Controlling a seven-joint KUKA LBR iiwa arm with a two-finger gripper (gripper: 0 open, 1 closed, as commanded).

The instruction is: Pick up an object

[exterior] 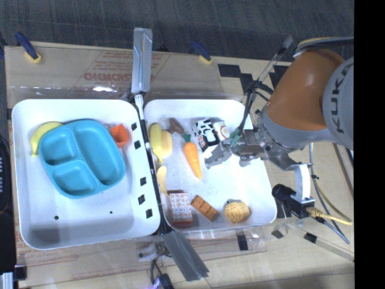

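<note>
Seen from the overhead camera, the grey arm with its orange band [304, 92] covers the right bin's far right corner and runs off the right edge; its grey two-finger gripper [215, 157] hangs low in the right-hand shallow white bin [255, 212], and the fingers look slightly apart with nothing between them, though at this size that is hard to be sure of; the black-and-white cow-patterned toy [206, 134] sits just beside the fingertips, on their far side, and whether it touches them I cannot tell; a small brown piece [175, 126] near the bin's back wall is too small to identify; the yellow banana-shaped toy [43, 132] in the left-hand shallow white bin [36, 221] is mostly hidden under the blue three-compartment plastic plate [81, 156], with a small orange block [120, 135] touching the plate's right rim; both bins stand side by side on a pale wooden bench [72, 65], joined by a grey metal bar [141, 62], with dark carpet beyond; in the right bin an orange toy carrot [192, 157] lies just left of the gripper, a pale yellow rounded toy [160, 142] by the left wall; along the near wall sit a red-and-white patterned box [179, 206], a brown waffle-like block [204, 208] and a golden ridged ball-shaped toy [237, 211]
</note>
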